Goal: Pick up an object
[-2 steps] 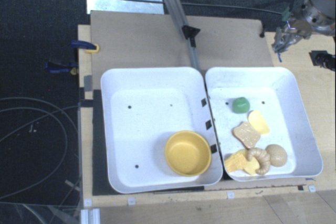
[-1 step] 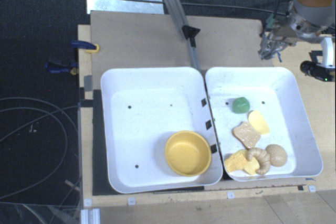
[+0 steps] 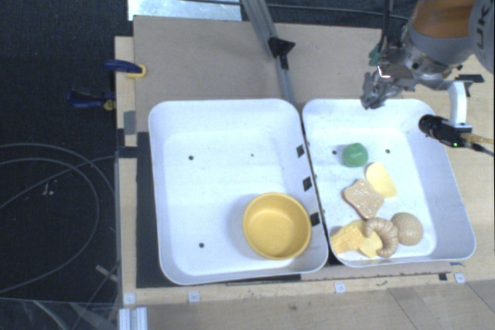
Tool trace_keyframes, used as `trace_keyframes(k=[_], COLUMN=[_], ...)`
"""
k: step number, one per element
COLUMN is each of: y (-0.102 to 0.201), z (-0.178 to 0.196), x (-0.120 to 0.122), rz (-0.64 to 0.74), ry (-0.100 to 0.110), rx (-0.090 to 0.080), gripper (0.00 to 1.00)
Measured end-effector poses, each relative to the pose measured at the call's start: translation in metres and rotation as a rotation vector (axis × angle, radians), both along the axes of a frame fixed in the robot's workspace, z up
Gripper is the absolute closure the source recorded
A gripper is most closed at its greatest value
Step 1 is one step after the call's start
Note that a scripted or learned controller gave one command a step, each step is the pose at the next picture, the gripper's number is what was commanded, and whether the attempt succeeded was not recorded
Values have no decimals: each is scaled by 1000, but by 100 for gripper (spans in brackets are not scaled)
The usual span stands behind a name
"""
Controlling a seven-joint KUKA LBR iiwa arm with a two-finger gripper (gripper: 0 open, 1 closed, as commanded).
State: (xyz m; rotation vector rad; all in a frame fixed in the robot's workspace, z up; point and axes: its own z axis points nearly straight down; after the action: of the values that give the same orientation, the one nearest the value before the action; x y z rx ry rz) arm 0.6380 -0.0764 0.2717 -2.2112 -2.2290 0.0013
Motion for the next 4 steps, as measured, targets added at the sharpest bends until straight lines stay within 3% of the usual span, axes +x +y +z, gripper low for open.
trace_keyframes(k=[4], y=[171], z=[-25], x=[-123], rz=[2], ry=[0], rx=[1], gripper=[100])
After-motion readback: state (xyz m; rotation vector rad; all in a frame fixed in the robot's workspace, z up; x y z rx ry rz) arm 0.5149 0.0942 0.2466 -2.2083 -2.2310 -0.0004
